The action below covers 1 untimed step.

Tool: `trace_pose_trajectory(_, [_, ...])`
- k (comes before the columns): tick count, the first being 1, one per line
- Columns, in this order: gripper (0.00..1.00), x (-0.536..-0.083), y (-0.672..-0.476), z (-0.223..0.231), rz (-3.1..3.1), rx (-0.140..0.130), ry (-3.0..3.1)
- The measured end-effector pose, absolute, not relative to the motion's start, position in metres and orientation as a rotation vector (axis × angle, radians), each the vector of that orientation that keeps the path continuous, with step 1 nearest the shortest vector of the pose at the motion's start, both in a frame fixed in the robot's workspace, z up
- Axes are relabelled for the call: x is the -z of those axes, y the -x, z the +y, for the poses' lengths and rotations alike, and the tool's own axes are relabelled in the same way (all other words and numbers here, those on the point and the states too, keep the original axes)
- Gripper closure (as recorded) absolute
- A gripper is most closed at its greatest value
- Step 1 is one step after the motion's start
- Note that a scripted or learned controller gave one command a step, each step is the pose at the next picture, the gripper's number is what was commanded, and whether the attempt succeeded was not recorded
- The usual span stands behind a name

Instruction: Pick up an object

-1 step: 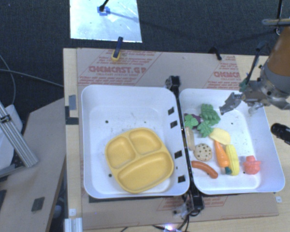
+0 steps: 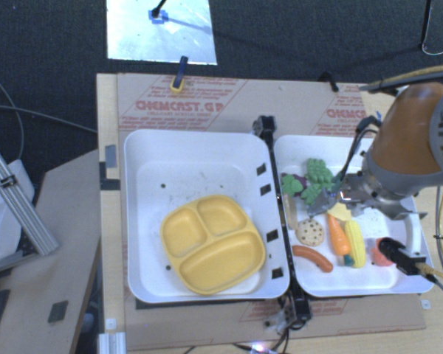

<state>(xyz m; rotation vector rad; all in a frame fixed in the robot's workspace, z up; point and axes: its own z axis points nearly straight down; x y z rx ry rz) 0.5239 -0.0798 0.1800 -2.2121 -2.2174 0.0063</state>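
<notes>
Bins (image 2: 144, 198): two; tray (image 2: 213, 243): one

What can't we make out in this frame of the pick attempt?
- Gripper, camera view: blurred and small over the right bin; contact with the food is unreadable.
- Red item near the bin's right wall: partly covered by a black part, identity unclear.
- Purple piece beside the broccoli: too small to name.
- Arm: cut off by the right edge.
- Food under the arm's wrist: hidden.
</notes>
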Motion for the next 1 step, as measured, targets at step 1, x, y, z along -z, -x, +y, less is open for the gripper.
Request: trace_pose_trajectory(1, [0.0, -0.0977, -0.4835, -0.1013, -2.214, -0.007, 2.22])
